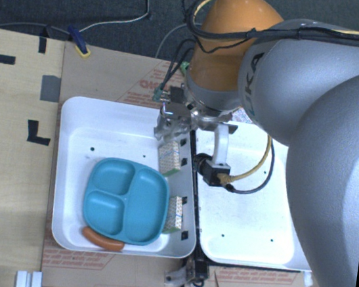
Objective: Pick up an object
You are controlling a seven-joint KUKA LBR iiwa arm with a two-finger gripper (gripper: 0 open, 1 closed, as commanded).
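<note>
Hovering tool (171, 132) above blue plate (125, 199); labels unreadable.

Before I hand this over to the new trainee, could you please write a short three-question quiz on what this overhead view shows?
1. True or false: the blue divided plate lies in the left bin.
2. What lies at the plate's front edge? A) orange sausage B) green cup C) red spoon
3. Fill in: the gripper hangs over the left bin's ____ wall, beside the right bin.

Key: 1 true; 2 A; 3 right.
</note>
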